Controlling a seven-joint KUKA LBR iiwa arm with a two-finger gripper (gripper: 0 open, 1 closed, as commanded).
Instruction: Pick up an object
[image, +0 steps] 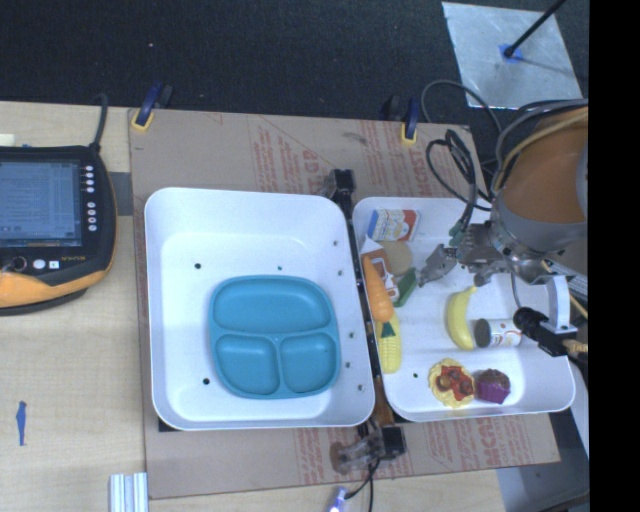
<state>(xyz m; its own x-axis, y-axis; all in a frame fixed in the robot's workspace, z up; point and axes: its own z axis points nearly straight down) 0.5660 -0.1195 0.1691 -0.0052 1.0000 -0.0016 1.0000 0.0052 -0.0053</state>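
On the cardboard-covered bench (250, 150), the banana (459, 318), lying lengthwise just below the gripper (438, 268), is not yet grasped; finger state cannot be told.

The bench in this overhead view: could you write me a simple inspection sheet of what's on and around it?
Surface: cardboard-covered bench, two white bins.
Job's things: right bin holds banana, corn, carrot, pizza slice, purple item, small carton.
Clutter: blue divided plate in left bin.
Grippers: gripper over right bin, above the toys.
Cables: black loops near arm.
Surroundings: control tablet at left.
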